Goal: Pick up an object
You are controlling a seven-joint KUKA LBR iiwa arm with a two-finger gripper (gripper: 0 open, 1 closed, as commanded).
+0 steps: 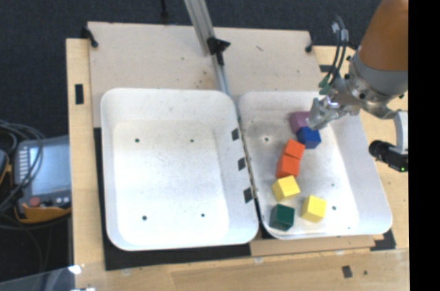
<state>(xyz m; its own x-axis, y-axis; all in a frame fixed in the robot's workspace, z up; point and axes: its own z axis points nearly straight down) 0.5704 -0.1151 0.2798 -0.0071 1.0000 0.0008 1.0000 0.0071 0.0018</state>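
The right bin (pixel 357 186) holds several small blocks. A purple block (pixel 298 121) lies near the back, with a blue block (pixel 310 138) just in front of it. Two orange blocks (pixel 291 157) sit stacked toward the middle. Below them are a yellow block (pixel 286 186), a second yellow block (pixel 313 208) and a dark green block (pixel 282 216). My gripper (pixel 320 113) reaches down from the right, its tip right over the purple and blue blocks. From this angle I cannot make out whether it touches either one.
The left bin (pixel 172 166) stands beside the right one, sharing a raised divider. A slanted aluminium post (pixel 196 1) rises behind the bins. A black fitting (pixel 388 155) juts in at the right edge. A pendant device (pixel 41 176) lies off the bench at left.
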